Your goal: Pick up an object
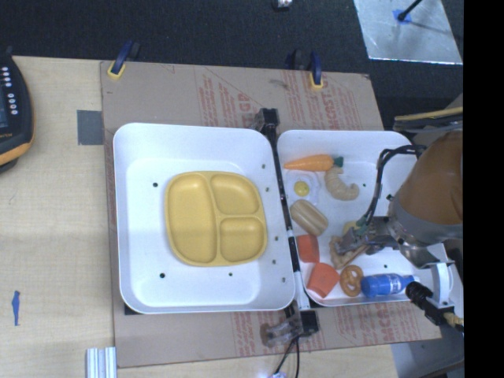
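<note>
We look down on the desk (55,211) and its two white bins side by side. The left bin (134,282) carries a yellow divided plate (214,216) lying flat, three compartments, nothing in them.

The right bin (370,150) is where the clutter is. Along its far side lies an orange carrot (309,163) with a green tip, and just beside it a pale curved piece (341,185) (a cashew shape, as far as we can make out). Below the carrot sits a small fried egg (302,187) with a yellow centre, then a tan bread roll (309,216), then a red-orange block (308,249) and a second, larger one (321,279) at the near edge. A pretzel (351,279) lies against a blue bottle (387,285) on its side.

The arm comes in from the right, its orange band (437,183) bulking over the bin's right part and covering whatever lies beneath. The end effector (350,246) hangs low over the middle of the right bin, just above the pretzel, among dark cables. It blurs into a brownish tangle there, so we cannot tell whether it is clenched or released, nor whether anything sits in it.

At the left edge a black and orange handset (12,109) is cut off by the frame.
</note>
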Controlling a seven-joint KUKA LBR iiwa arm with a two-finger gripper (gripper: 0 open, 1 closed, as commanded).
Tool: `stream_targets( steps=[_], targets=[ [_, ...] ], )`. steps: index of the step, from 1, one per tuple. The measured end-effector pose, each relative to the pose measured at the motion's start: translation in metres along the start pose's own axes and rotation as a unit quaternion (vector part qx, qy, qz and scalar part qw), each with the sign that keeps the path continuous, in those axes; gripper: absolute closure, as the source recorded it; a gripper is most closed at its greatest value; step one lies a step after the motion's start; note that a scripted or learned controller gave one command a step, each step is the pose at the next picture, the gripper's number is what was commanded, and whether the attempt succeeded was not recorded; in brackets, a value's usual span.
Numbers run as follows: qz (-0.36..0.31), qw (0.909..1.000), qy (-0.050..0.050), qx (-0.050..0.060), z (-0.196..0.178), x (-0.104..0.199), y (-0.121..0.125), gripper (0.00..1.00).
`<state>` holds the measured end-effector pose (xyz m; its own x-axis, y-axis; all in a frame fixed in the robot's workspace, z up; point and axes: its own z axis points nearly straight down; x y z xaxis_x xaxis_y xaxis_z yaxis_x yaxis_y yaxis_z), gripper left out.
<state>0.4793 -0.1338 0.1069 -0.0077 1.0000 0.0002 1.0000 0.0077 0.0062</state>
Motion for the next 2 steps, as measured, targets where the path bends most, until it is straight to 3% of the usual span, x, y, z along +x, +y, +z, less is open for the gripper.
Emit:
stream_targets(
  steps=[1, 2],
  targets=[
    [-0.004, 1.0, 0.003, 0.001, -0.088, 0.112, 0.002, 1.0],
    [0.0, 1.0, 0.001, 0.004, -0.103, 0.133, 0.019, 1.0]
  ],
)
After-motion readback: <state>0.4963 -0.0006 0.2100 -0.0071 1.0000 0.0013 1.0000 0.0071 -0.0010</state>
